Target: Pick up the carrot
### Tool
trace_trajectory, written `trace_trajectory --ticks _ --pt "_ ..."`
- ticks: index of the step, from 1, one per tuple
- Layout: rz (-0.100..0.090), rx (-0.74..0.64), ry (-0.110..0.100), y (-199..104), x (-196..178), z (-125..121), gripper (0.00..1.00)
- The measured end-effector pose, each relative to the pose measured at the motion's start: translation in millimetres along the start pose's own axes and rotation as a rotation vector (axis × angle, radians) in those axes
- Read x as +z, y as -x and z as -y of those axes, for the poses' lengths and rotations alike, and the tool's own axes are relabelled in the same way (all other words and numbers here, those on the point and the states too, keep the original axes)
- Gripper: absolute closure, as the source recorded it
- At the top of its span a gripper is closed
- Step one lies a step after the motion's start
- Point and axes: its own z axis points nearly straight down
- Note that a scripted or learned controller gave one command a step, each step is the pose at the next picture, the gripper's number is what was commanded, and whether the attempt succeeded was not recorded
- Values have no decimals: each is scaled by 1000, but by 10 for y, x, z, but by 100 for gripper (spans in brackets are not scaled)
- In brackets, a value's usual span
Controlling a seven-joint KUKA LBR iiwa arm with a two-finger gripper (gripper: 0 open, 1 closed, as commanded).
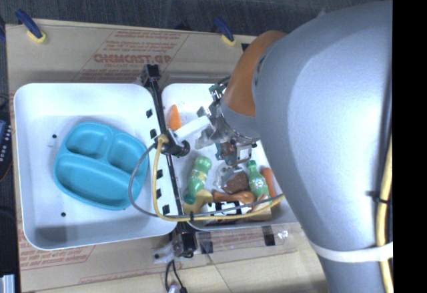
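Note:
A small orange tapered piece that looks like the carrot (173,117) lies in the right bin (190,95), against its left wall near the back. My gripper (230,153) hangs lower right of it, over the middle of the bin and above a cluster of toy food. It is well apart from the orange piece. The large grey arm and its orange band (243,81) cover the right half of the bin.
The cluster holds a green bottle (197,177), a brown piece (235,182), a green item (256,178), a red-orange stick (269,183) and a long orange item (233,197). A blue divided plate (97,163) sits in the left bin (33,151). A yellow cable (157,185) loops over the divider.

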Motion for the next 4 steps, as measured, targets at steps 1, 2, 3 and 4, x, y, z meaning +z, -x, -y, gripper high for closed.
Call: trace_trajectory --ticks 1,2,3,4 --pt "-1 -1 1 -5 -3 0 0" --pt "-5 4 -2 -502 -10 -81 0" --pt "-2 3 0 -225 999 -735 0" --pt "-9 -66 -2 -893 808 -1003 0"
